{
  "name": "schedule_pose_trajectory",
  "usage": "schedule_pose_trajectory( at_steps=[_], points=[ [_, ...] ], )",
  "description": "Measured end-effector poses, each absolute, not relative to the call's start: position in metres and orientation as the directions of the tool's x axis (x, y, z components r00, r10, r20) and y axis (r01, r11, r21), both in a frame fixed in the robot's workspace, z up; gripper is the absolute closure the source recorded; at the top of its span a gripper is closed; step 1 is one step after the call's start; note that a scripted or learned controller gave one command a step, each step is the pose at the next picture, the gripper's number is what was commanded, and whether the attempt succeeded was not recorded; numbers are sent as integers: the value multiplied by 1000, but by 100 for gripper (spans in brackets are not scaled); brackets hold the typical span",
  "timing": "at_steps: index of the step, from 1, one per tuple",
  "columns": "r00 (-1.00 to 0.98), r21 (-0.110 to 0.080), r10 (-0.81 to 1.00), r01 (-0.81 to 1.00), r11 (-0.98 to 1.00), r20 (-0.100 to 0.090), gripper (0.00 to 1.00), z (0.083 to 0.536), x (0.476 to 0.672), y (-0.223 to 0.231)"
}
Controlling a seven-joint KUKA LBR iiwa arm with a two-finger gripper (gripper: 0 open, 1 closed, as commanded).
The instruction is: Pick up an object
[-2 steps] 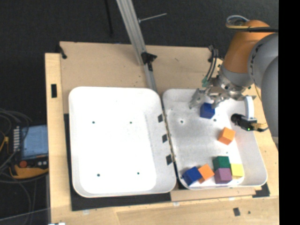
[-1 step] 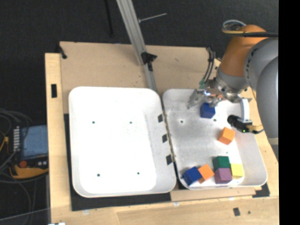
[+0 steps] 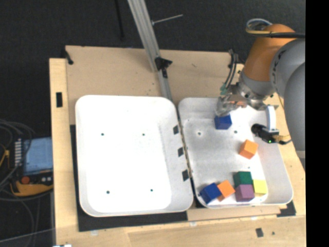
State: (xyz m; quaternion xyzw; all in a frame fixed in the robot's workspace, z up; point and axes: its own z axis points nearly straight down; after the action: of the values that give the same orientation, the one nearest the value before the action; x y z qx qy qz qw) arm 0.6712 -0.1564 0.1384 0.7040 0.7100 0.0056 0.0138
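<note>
My gripper [image 3: 225, 108] hangs over the back of the right bin [image 3: 205, 153], below the orange-banded wrist. A blue cube [image 3: 222, 121] sits directly under its tip, touching or nearly touching it; the view does not reveal whether the cube is gripped. An orange cube [image 3: 248, 149] lies alone toward the bin's right side. Along the front edge are a second blue cube [image 3: 211, 192], a second orange cube [image 3: 225, 189], a green cube [image 3: 242, 178], a purple cube [image 3: 244, 192] and a yellow cube [image 3: 260, 187].
The left bin [image 3: 126, 153] stands beside the right one, with a dividing rim between them. A metal post [image 3: 146, 32] slants up from the back of the bench. The grey arm [image 3: 290, 86] overhangs the right bin's far right corner.
</note>
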Motion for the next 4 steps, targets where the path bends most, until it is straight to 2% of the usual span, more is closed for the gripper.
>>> schedule_pose_trajectory(
  at_steps=[1, 3, 4],
  points=[
    [-6, 8, 1000, 1000, 6, -1, 100, 202, 668, -154],
    [-7, 7, 1000, 1000, 7, -1, 100, 295, 670, -156],
    [-5, 0, 1000, 1000, 5, 0, 100, 297, 648, -113]
  ],
)
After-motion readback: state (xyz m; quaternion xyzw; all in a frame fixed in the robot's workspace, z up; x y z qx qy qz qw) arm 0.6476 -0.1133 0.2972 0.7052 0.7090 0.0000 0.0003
